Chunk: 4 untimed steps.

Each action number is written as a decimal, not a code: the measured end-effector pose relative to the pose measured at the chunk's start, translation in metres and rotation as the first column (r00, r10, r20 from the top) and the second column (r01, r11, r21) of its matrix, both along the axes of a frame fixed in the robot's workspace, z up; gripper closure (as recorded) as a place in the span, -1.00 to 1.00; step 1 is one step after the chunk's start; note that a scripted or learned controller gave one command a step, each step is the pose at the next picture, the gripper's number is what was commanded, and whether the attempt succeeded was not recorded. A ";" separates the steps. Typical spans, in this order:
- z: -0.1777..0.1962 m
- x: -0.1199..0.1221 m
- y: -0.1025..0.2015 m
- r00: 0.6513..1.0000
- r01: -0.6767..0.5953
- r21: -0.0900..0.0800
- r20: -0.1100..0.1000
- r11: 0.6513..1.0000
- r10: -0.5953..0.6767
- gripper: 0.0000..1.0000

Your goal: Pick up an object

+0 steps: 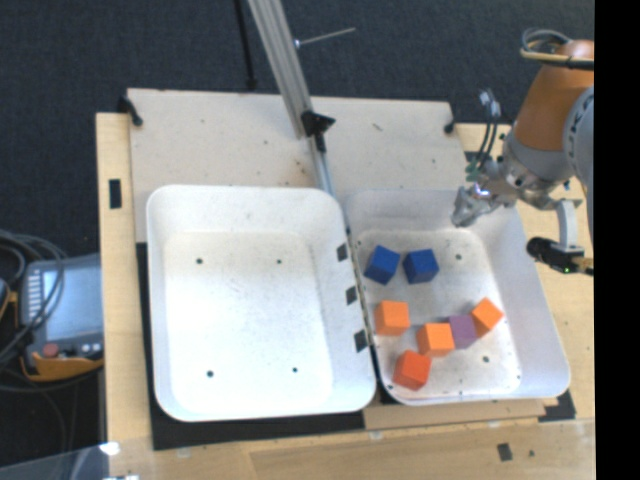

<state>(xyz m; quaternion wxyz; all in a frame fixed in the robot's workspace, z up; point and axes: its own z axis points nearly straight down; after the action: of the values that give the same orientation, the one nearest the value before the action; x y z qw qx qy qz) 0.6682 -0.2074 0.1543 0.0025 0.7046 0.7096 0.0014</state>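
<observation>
The gripper (468, 211) hovers over the right bin's (535, 298) far right corner; whether its jaws stand wide or narrow I cannot tell. The nearest blue cube (421, 265) lies toward the camera and leftward.

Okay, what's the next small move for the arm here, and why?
Probably bring the tool down and toward the nearer blue block. The tool sits over the right bin's far corner, apart from every block, and that blue block is the closest one.
</observation>
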 end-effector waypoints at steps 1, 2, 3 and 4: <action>0.063 0.002 -0.005 1.000 0.000 -0.001 0.001 1.000 0.000 1.00; 0.129 0.004 -0.005 1.000 0.000 -0.002 0.004 1.000 0.000 1.00; 0.113 -0.001 0.043 1.000 0.002 0.001 -0.006 1.000 -0.002 1.00; 0.118 -0.005 0.098 1.000 0.000 0.003 -0.006 1.000 0.000 1.00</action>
<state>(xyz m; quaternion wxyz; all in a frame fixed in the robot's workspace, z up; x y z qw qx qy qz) 0.6630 -0.1096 0.2726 -0.0006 0.7046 0.7096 0.0005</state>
